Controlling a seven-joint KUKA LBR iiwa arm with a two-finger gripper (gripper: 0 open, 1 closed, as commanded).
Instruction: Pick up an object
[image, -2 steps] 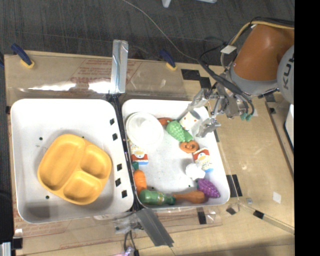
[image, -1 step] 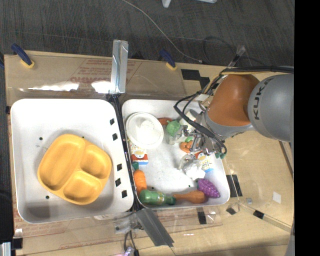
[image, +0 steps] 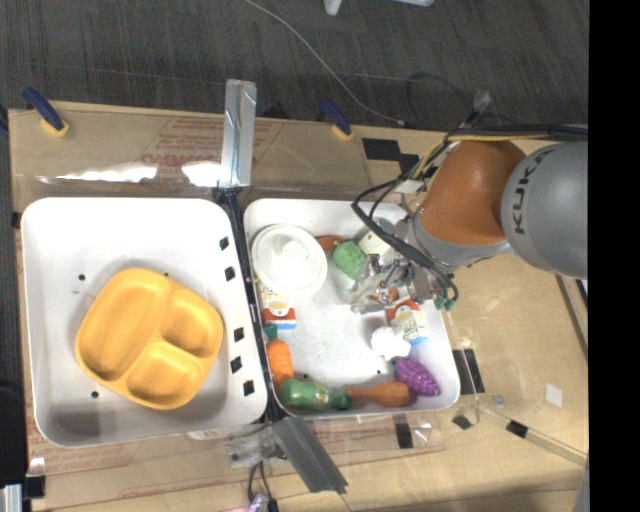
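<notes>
1. Silvery tape strip (image: 308, 455) lies at the bench's near edge, just below the seam between the two bins
2. Along the near wall of the right bin (image: 330, 325) sit a green toy vegetable (image: 308, 396), a brown drumstick-like piece (image: 380, 394) and purple grapes (image: 417, 375), with an orange carrot (image: 279, 359) just above the green one
3. In the left bin (image: 45, 300) rests a yellow divided tray (image: 150, 336), tilted toward the near-left corner
4. Midway up the right bin, a small white carton with red and blue print (image: 281, 316) sits by the divider; its writing is too small to read
5. Over the right bin's middle hangs the gripper (image: 385, 288), close above a small bottle (image: 409, 322); whether the claw is spread or has hold of anything I cannot tell
6. Farther back stand a white bowl (image: 290, 258) and a green lump (image: 349, 258)
7. Grey arm (image: 545, 205) carries the letters "KU" beside its orange band (image: 470, 192)
8. Brown cardboard (image: 150, 140) with faint red print covers the bench; two blue clamps (image: 46, 110) grip its far edge, dark carpet (image: 150, 45) beyond
</notes>
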